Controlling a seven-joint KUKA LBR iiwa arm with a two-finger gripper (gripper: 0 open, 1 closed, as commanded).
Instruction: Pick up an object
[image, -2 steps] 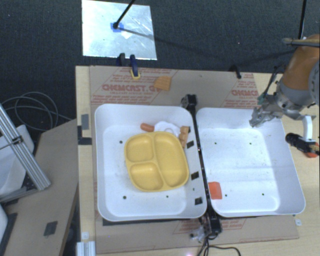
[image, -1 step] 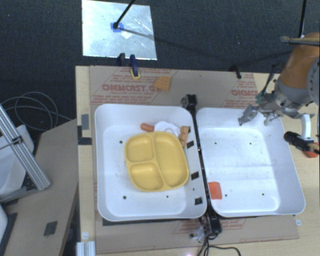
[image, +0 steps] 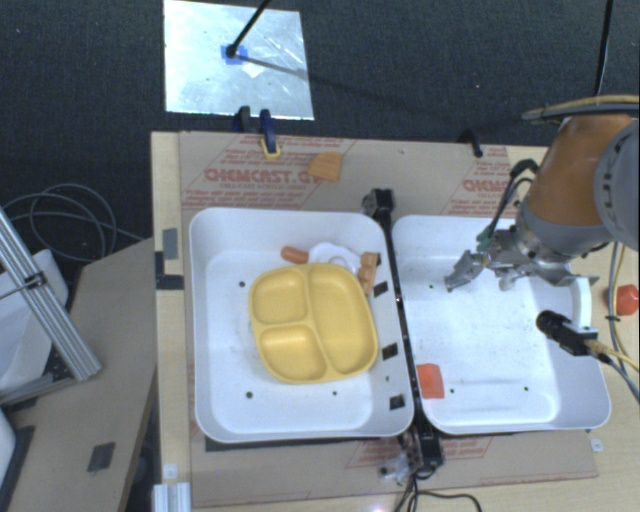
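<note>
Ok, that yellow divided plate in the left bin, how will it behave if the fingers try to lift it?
The yellow divided plate looks like rigid moulded plastic, so probably stiff and light. It is wide and shallow, so likely graspable only by its rim, and may tilt. Its glossy surface could be slippery.

Contents: two white bins (image: 215, 300), one yellow divided plate (image: 312, 323), one orange block (image: 429, 380), one orange sausage-shaped piece (image: 295, 255), one tan piece (image: 368, 268).
</note>
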